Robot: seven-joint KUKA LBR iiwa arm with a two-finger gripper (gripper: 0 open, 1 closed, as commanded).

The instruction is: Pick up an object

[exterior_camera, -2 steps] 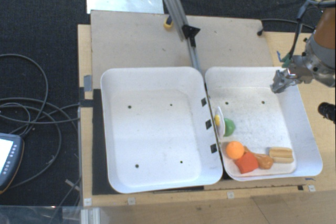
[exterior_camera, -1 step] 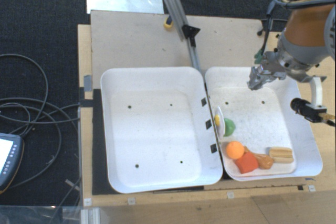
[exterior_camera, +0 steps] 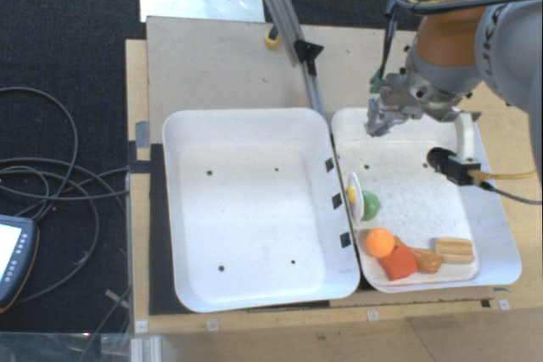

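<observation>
The right bin (exterior_camera: 399,174) holds several small objects along its near side: a green ball (exterior_camera: 371,204) by the dividing wall, an orange ball (exterior_camera: 379,242), a red block (exterior_camera: 398,264), an orange piece (exterior_camera: 427,260) and a tan bread-like roll (exterior_camera: 454,249). My gripper (exterior_camera: 378,122) hangs above the far left corner of the right bin, well away from those objects. Nothing shows between its fingers.
The left bin (exterior_camera: 182,140) lies beside the right one, its rim meeting it at a raised wall (exterior_camera: 339,191). A slanted metal pole (exterior_camera: 284,8) crosses the back of the bench. A black fitting with an orange cable (exterior_camera: 450,163) sits over the right bin's far right.
</observation>
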